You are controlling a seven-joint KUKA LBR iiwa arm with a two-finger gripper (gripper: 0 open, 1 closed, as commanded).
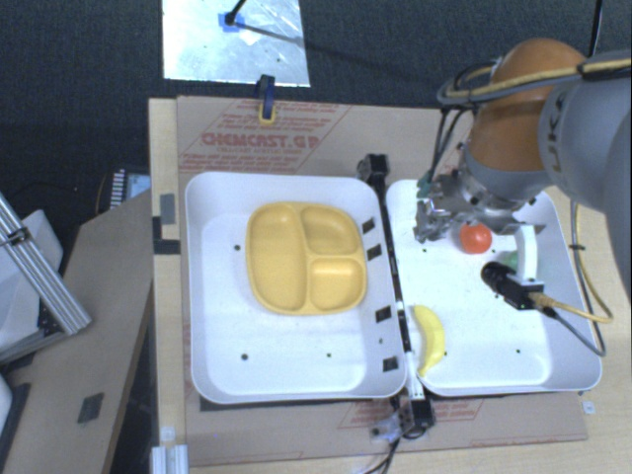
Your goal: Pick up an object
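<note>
Overhead light is falling evenly and brightly; the white bins (296, 383) are glaring almost to washout. A foil sheet (235, 28) is throwing patchy reflections. Shadows are lying soft and short. The image is showing mild overall softness and grain, and the surrounding dark floor (69, 67) is losing detail.

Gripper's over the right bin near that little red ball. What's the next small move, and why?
Probably shift the gripper slightly toward the red ball before descending. The gripper sits beside the ball rather than over it, and nothing shows between its fingers. The banana lies farther off by the divider, so the ball looks like the nearest target.
</note>
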